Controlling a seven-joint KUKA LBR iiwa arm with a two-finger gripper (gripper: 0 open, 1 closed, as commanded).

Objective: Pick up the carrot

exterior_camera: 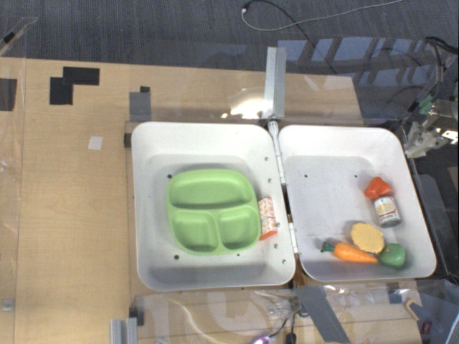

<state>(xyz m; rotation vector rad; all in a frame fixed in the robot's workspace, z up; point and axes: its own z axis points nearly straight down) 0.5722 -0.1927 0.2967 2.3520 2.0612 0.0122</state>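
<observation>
Right now the carrot [351, 253] lies in the right bin [323, 156], near the front wall, orange body pointing right w/ its green top to the left. Just behind it, touching or nearly so, sits a round yellow cookie-like piece [367, 237]; a green pepper [393, 255] is at the carrot's right tip. Further back, a small bottle w/ red cap [382, 201] lies tilted. Left bin [154, 156] holds a green divided plate [213, 210], 3 compartments, and a small orange-and-white packet [267, 217] stands betw. plate and the bin's right wall. Gripper [429, 131]: only a bit of hardware at the far right edge, beyond the right bin, well apart from the carrot; can't tell its state.
</observation>
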